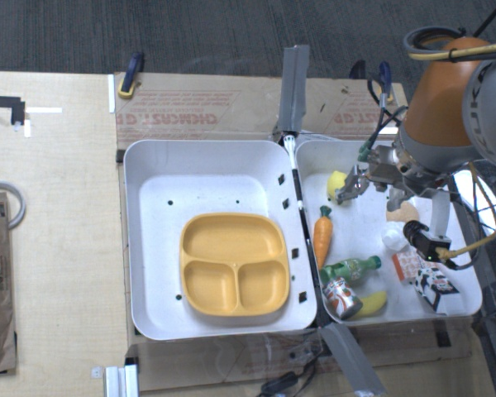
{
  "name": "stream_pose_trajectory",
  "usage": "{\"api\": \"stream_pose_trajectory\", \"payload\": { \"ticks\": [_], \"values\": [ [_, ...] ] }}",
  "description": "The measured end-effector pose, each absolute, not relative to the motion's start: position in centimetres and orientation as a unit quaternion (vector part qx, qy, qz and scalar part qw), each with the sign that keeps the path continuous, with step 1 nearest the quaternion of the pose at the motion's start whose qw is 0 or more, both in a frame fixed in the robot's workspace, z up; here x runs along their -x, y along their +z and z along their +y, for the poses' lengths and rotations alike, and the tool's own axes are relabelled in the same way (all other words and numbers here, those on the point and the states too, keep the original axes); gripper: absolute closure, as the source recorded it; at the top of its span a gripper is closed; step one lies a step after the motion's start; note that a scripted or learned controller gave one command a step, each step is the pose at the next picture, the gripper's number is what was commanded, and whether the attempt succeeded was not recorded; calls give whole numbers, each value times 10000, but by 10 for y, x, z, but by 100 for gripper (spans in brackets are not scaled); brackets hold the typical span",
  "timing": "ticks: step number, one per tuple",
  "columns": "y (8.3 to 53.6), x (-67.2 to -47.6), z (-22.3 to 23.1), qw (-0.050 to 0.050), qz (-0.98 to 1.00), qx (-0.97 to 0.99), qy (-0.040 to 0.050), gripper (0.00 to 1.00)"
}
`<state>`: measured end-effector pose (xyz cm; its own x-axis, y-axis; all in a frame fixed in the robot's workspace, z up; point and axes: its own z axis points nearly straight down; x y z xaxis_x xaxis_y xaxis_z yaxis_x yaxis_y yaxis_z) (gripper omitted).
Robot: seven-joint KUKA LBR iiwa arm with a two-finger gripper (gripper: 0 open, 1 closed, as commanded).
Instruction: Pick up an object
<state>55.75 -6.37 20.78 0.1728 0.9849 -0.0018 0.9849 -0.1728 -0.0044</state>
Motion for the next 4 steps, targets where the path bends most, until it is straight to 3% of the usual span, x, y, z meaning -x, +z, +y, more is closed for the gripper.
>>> {"api": "stream_pose_trajectory", "payload": {
  "ticks": [1,2,3,4],
  "values": [
    [216,-558,-65,9,-6431,7658,31,100],
    [244,-528,-93,4,-6227,7825,16,100],
    [249,-537,-137,0,-5937,8047,16,100],
    [127,-503,-117,13,-5144,8576,18,100]
  ]
}}
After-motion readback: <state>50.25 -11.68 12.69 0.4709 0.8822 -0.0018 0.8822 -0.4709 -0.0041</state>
